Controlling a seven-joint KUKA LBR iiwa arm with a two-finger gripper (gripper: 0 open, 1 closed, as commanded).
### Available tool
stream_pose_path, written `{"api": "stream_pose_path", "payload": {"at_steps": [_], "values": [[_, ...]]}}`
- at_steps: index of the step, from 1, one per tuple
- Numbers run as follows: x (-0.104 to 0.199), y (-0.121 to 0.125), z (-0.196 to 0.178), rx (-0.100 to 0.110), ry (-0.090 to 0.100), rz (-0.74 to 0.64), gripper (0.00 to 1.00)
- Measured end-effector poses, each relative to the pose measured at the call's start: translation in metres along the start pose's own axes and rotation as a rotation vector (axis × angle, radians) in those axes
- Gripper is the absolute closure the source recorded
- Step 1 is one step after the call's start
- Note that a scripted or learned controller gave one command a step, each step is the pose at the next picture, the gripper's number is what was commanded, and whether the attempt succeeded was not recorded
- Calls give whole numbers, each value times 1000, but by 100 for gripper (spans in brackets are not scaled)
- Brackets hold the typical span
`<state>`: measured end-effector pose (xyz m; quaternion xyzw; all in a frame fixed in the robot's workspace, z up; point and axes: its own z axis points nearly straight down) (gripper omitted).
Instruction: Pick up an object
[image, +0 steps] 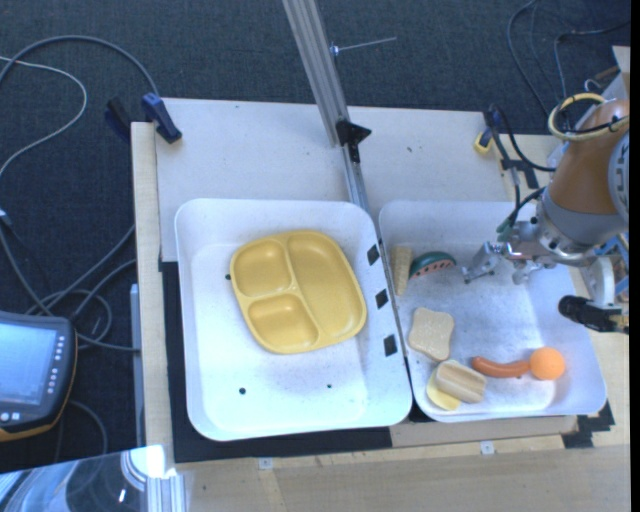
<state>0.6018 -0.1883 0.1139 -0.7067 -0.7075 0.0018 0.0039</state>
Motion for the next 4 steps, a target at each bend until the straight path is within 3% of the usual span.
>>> {"api": "stream_pose_path", "payload": {"at_steps": [1, 3, 4], "values": [[0, 2, -16, -9, -1, 0, 100], [-9, 6, -145, -18, -7, 0, 100], [-8, 7, -183, -15, -5, -1, 100]]}}
